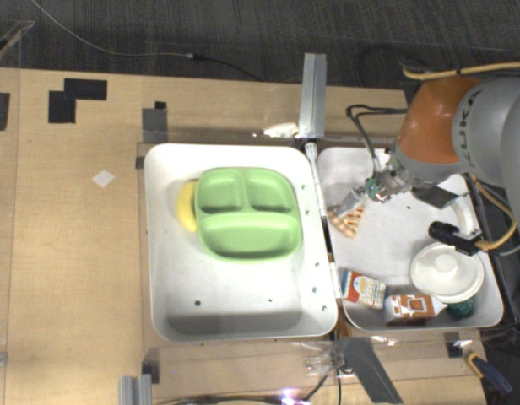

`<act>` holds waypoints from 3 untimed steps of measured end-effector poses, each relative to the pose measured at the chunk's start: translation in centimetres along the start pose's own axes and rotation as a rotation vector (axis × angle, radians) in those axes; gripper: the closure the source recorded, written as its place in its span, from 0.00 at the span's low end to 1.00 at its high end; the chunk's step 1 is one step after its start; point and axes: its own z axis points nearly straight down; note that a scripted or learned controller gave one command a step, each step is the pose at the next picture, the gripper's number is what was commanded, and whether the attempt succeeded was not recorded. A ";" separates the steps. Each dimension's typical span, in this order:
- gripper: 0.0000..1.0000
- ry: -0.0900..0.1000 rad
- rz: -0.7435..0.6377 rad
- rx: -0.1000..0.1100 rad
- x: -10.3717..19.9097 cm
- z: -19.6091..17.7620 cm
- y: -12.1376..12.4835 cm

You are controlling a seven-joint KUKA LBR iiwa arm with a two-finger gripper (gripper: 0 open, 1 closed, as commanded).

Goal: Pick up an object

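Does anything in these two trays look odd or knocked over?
Nothing looks spilled or broken. One oddity: in the left bin, a yellow object is mostly hidden beneath the green divided plate. Two small cartons lie flat in the right bin.

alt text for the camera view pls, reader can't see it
The grey arm reaches in from the right, its pincer low over the right bin near a small orange-and-white object. That bin also holds a white lidded bowl and two small cartons. The left bin holds a green divided plate partly covering a yellow object.
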 end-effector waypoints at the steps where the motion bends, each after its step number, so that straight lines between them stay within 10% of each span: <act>1: 0.00 0.001 0.065 0.005 2.7 -0.4 -6.1; 2: 0.00 0.008 -0.159 0.009 0.2 0.3 -2.8; 3: 0.00 0.002 -0.125 0.006 2.5 0.0 -11.5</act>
